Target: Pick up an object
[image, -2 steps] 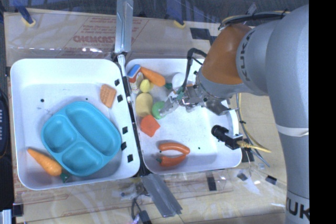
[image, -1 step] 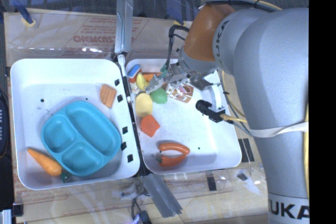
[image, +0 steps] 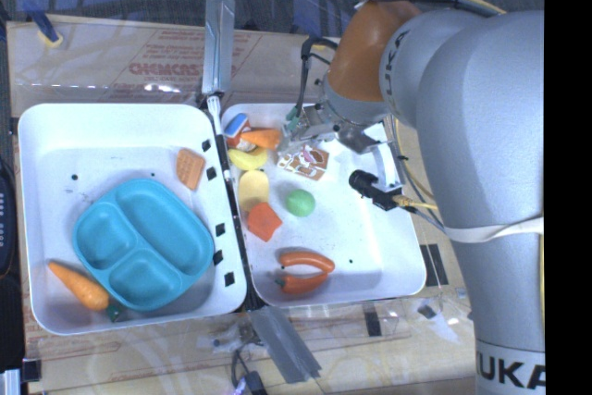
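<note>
Gripper (image: 301,127) hanging low over right bin's (image: 388,240) far-left corner, crowding the small patterned toy (image: 305,162) beside orange piece (image: 259,140) and banana (image: 246,159), grasp unreadable; toy looking light, rigid, likely slick, best pinched across its short sides.
</note>
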